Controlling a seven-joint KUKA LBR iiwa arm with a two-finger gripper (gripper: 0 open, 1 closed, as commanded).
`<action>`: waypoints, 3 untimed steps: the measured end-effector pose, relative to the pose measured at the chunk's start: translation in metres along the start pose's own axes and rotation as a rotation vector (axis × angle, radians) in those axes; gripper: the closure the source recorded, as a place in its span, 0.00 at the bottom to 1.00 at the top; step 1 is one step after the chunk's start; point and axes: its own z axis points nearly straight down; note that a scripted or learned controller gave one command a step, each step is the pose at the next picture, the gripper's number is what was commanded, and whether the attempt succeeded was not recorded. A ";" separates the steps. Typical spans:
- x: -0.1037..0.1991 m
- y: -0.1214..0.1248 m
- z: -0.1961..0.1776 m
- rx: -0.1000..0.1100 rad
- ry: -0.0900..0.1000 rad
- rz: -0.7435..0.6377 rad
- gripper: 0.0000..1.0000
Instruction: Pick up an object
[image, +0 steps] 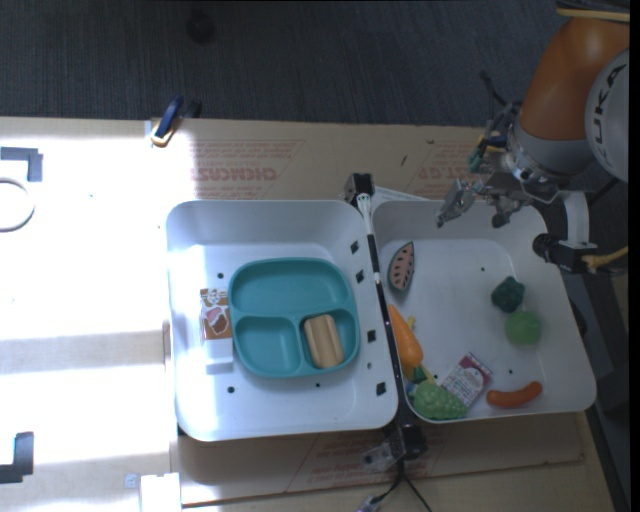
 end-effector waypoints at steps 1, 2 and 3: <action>-0.058 -0.011 0.075 0.000 0.000 0.002 0.00; -0.094 -0.065 0.120 0.000 0.000 0.003 0.00; -0.094 -0.065 0.110 -0.003 -0.001 0.005 1.00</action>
